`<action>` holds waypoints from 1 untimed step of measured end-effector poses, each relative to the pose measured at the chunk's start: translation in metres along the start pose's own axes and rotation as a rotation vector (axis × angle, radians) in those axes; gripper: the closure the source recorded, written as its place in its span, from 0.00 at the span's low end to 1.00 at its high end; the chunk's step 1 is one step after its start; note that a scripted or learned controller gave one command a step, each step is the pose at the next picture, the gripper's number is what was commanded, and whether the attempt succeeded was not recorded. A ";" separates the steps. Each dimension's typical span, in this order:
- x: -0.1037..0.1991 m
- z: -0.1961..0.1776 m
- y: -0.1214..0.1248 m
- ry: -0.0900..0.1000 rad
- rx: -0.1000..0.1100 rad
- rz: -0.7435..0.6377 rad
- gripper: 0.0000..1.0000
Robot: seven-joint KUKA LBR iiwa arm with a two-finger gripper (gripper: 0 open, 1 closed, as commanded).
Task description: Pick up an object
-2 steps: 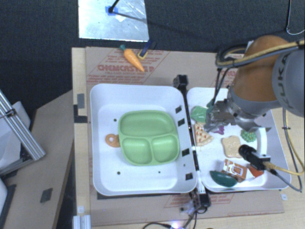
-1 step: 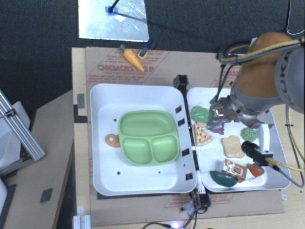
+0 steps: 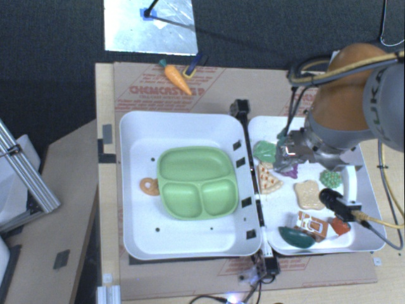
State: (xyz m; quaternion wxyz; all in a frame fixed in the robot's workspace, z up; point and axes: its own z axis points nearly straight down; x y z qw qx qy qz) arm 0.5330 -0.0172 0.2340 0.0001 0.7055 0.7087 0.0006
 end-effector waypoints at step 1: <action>-0.003 0.001 0.004 0.000 -0.001 0.002 1.00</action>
